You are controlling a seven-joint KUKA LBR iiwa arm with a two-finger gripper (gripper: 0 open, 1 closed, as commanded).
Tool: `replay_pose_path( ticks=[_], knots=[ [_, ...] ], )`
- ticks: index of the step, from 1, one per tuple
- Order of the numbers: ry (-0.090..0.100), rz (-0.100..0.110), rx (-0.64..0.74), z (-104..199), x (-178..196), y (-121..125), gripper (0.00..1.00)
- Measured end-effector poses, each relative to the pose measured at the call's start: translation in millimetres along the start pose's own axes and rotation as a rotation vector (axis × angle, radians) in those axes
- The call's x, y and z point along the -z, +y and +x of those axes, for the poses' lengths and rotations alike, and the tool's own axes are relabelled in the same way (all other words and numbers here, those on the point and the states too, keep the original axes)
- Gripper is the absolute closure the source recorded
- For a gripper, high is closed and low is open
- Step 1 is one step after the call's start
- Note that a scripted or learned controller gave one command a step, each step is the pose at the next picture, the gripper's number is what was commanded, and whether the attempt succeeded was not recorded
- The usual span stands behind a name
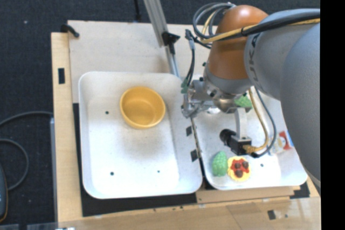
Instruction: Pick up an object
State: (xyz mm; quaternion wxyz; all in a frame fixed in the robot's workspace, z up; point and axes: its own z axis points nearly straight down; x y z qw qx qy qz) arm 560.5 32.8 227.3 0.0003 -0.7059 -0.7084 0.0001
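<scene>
1. The arm (280,56) fills the upper right of the frame, grey, with its orange band (234,43) bulging just above the wrist; cables loop over the band and trail down the right side.
2. The gripper (190,107) hangs at the centre of the frame, over the inner edge where the two bins meet. Its metal body is seen from above, and the arm's own bulk covers the working end — whether the pincer is wide, narrow or holding anything cannot be told.
3. The left bin (97,169) lies in the lower left and centre. A yellow bowl (142,107) sits upright in its upper half, just left of the gripper and apart from it.
4. The right bin (269,175) lies in the lower right, largely covered by the arm.
5. Near that bin's lower left corner rests a green object (219,163), bumpy in surface.
6. Just beside the green object, on its right, lies a yellow object with red and dark markings (239,168); what it is cannot be made out.
7. A second green thing (243,102) peeks out under the wrist, higher in the right bin, mostly hidden.
8. A black fitting (233,140) on the cable hangs above the two small objects.
</scene>
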Motion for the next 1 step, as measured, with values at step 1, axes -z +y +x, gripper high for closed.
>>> replay_pose_path(
  ticks=[1],
  knots=[
    [0.001,-0.001,0.004,51.7,-0.6,7.4,1.0]
  ],
)
